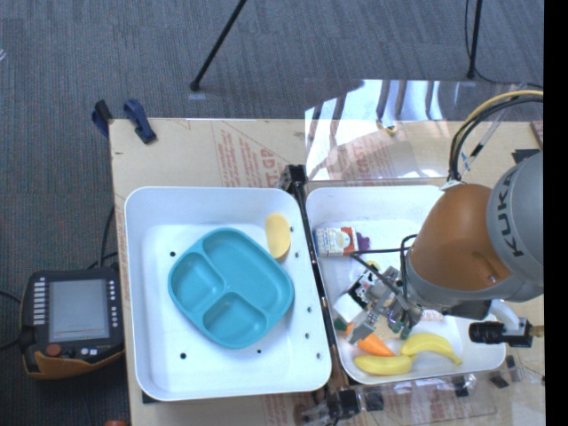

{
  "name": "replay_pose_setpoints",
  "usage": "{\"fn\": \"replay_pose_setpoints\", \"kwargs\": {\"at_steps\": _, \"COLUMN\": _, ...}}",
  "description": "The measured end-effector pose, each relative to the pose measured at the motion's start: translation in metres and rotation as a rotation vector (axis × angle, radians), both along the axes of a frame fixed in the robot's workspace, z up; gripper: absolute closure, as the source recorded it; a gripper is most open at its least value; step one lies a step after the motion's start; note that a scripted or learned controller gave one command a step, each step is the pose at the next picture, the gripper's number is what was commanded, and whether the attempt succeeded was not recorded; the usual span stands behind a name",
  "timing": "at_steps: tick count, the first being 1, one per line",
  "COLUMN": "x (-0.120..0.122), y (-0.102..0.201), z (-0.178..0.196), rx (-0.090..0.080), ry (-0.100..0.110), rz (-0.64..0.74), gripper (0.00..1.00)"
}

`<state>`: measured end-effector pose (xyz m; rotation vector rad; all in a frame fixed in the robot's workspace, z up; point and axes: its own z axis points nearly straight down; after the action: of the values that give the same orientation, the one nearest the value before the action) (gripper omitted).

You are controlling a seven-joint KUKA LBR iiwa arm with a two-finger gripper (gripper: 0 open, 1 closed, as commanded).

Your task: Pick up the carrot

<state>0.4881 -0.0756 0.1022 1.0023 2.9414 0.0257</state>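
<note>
The gripper (388,313) hangs just above the carrot (376,345), which lies crosswise near the right bin's (390,201) front edge

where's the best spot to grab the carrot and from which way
Grip the carrot across its thicker middle, coming straight down from above. It lies flat, roughly left-right, in the right bin, with a yellow piece close below it, so closing across its width looks safest.
</note>
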Motion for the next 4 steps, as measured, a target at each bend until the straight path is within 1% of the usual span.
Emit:
{"fn": "replay_pose_setpoints", "kwargs": {"at_steps": 1, "x": 0.005, "y": -0.004, "z": 0.013, "rx": -0.010, "ry": -0.018, "rz": -0.001, "gripper": 1.00}}
{"fn": "replay_pose_setpoints", "kwargs": {"at_steps": 2, "x": 0.008, "y": 0.052, "z": 0.086, "rx": -0.001, "ry": 0.036, "rz": -0.128, "gripper": 1.00}}
{"fn": "replay_pose_setpoints", "kwargs": {"at_steps": 3, "x": 0.007, "y": 0.052, "z": 0.084, "rx": -0.002, "ry": 0.040, "rz": -0.128, "gripper": 0.00}}
{"fn": "replay_pose_setpoints", "kwargs": {"at_steps": 4, "x": -0.013, "y": -0.026, "z": 0.056, "rx": 0.001, "ry": 0.043, "rz": -0.360, "gripper": 0.00}}
